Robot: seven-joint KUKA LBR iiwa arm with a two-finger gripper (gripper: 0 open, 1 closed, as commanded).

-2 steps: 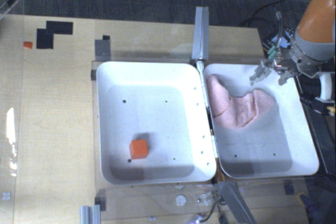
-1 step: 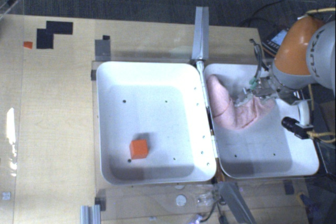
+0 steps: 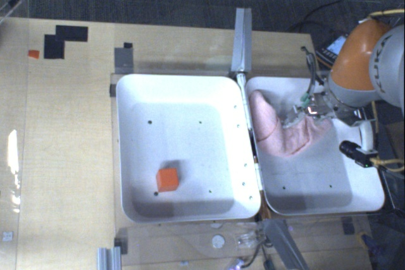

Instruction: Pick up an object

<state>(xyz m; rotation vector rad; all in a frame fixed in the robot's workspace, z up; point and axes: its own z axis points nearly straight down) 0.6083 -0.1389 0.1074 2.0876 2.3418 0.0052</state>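
Note:
A pink cloth (image 3: 273, 128) lies crumpled in the right bin (image 3: 316, 193), against its left wall. My gripper (image 3: 300, 116) is low over the cloth's right part, reaching in from the right. Its fingers look shut on a fold of the cloth, which is drawn up toward them and drapes below. An orange block (image 3: 168, 179) sits in the left bin (image 3: 183, 104), near its front left corner, far from the gripper.
A metal divider post (image 3: 241, 41) stands behind the gap between the bins. Black flat pieces (image 3: 62, 40) and a small orange square (image 3: 33, 54) lie on the bench at the far left. Cables run along the right edge.

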